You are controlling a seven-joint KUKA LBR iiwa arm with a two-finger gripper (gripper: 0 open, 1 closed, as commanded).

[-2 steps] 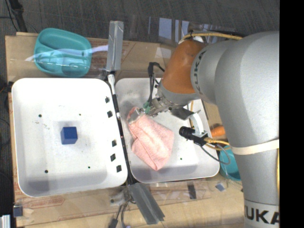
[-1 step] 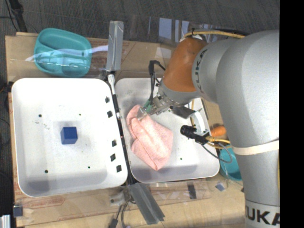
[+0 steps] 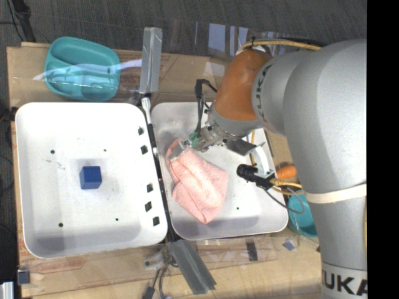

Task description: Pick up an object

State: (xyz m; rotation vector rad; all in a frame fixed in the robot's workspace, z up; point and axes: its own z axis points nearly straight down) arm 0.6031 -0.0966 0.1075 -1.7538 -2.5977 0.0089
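A folded pink cloth point(image 3: 198, 184) lies in the right bin point(image 3: 249, 220), toward its left side. A small blue cube point(image 3: 91, 177) sits in the left bin point(image 3: 37, 167), left of its middle. My gripper point(image 3: 198, 141) hangs low over the right bin, right at the upper end of the pink cloth. The wrist and its orange band point(image 3: 240, 89) cover most of it from above.
A teal plastic object point(image 3: 81, 68) rests on the bench behind the left bin. An orange-tipped tool point(image 3: 283, 173) and a teal item point(image 3: 302, 215) lie at the right bin's right rim. The grey arm point(image 3: 324, 142) fills the right side.
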